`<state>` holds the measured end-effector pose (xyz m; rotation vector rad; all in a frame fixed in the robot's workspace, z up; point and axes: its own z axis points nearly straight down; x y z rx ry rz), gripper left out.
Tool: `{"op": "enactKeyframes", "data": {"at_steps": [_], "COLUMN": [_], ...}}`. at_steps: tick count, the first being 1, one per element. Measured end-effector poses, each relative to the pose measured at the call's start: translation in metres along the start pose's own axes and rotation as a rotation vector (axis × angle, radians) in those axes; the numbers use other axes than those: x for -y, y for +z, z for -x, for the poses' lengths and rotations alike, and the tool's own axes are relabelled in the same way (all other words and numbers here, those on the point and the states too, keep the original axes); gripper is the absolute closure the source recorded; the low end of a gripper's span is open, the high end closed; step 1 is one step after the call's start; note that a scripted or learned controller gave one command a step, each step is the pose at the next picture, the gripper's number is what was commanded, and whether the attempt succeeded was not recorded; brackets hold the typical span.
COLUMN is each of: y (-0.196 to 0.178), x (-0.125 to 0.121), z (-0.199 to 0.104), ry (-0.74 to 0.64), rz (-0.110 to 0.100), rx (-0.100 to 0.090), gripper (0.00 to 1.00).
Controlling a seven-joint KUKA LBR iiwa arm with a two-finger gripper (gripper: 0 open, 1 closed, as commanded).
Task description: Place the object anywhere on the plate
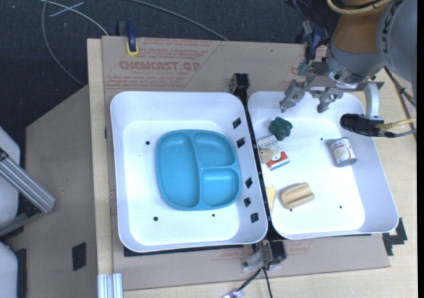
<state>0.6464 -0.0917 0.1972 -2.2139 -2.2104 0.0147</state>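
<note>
Hand (309, 97) upper right, fingers spread, empty. Green object (281, 127) below: likely light, soft; pinch across middle. Plate (198, 169) left-centre.

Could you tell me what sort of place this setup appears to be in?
Most likely a robotics lab test bench: a robot arm with a pincer reaches over two white bins clamped onto a board, one holding a blue plate, the other small test objects, with cables trailing across the floor.

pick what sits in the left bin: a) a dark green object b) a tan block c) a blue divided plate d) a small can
c, the blue divided plate lies in the left bin, while the can, green object and tan block are all in the right bin.
</note>
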Motion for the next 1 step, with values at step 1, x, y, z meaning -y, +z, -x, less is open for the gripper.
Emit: {"op": "enactKeyframes", "data": {"at_steps": [1], "y": [-0.009], "x": [-0.0029], "z": [0.0], "ry": [-0.002], "rz": [0.015], "rx": [0.002], "gripper": [0.0]}}
